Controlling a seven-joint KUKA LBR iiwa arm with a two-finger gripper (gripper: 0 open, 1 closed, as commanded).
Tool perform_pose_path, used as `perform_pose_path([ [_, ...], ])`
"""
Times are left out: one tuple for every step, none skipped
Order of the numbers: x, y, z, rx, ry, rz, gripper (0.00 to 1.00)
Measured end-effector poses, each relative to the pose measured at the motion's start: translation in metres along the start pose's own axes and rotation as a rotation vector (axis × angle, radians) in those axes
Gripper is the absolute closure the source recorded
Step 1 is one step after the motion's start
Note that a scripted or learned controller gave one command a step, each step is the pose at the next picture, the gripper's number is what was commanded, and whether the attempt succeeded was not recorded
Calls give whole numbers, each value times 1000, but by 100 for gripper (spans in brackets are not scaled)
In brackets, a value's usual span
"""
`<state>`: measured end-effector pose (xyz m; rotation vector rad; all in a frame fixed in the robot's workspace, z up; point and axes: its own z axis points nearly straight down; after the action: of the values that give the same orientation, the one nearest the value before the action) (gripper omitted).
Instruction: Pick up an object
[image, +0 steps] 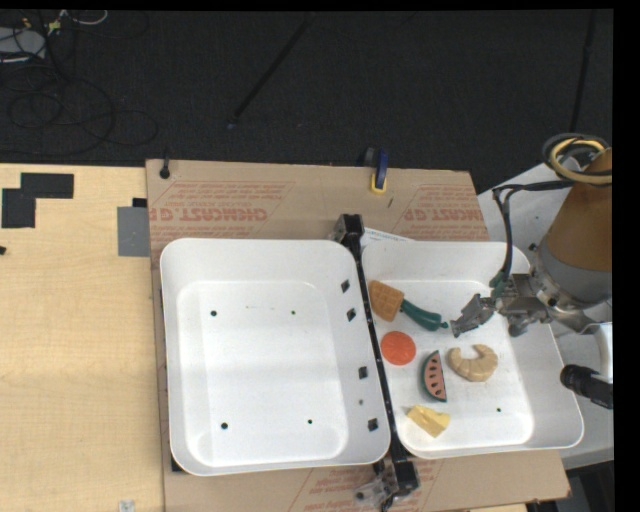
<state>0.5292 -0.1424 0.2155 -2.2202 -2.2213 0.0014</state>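
The arm (585, 225) reaches in from the right and hangs low over the right bin (545, 425), its gripper (478, 312) near the bin's upper middle. From this slanted view I cannot tell whether the jaws are apart or together, and nothing shows between them.

All the loose things lie in the right bin. A green-handled tool (422, 317) lies just left of the gripper, its handle pointing toward the divider between the bins. At the tool's left end sits an orange-brown wedge (385, 299), close to the bin's left wall. Below that lies a round orange disc (399, 348). To the right of the disc stands a watermelon slice (433, 377), red with a dark rind, and just beside it, under the gripper, a tan croissant (473, 362) curves open side up. A pale yellow cheese wedge (428, 421) lies near the bin's lower edge, apart from the others.

The left bin (180, 360) sits beside the right one, both on a sheet of cardboard (250, 205) over the bench (70, 350).
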Motion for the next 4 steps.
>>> perform_pose_path([
  [56,-15,133,4,3,-2,0],
  [52,-14,118,3,1,7,100],
  [117,-8,25,0,1,-2,100],
  [110,22,-47,-3,-1,0,100],
])
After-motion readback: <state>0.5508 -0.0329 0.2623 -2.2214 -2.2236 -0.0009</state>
